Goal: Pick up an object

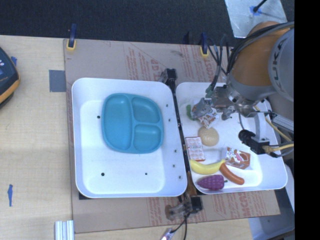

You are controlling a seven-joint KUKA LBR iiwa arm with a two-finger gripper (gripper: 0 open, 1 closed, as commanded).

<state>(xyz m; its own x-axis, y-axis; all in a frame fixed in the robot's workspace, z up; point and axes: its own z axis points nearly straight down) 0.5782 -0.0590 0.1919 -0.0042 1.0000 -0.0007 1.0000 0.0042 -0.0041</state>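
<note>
Light wood worktop (35,149) with a brown cardboard sheet (125,59) over it, held at the far edge by two clamps; red print on the cardboard, too small to read. Dark carpet floor (125,6) beyond the far edge. Dark device with orange trim (6,76) at the left edge of the worktop; grey tape patch (56,80) just beside the cardboard.

Left bin (87,179), white, holds a blue divided plate (132,122) in its far half; the near half of the bin floor is bare, plenty of open room there.

Right bin (270,179), touching the left one along a clipped seam, is crowded. Near its far-left corner: something green (189,110) and a crumpled red-white packet (207,117). Below that a tan round item (208,136), then a small red-white packet (194,149) with unreadable print. Near edge: yellow banana (207,166), purple grape bunch (211,183), orange sausage (232,174), another red-white wrapper (238,157).

Gripper (215,105) sits low over the far part of the right bin, right at the crumpled packet; fingers' state cannot be told, the metal is a blur. Grey arm with orange band (255,59) covers the far-right corner; black cable loop (252,141) hangs over the right side of the bin. "KU" is legible on the arm.
</note>
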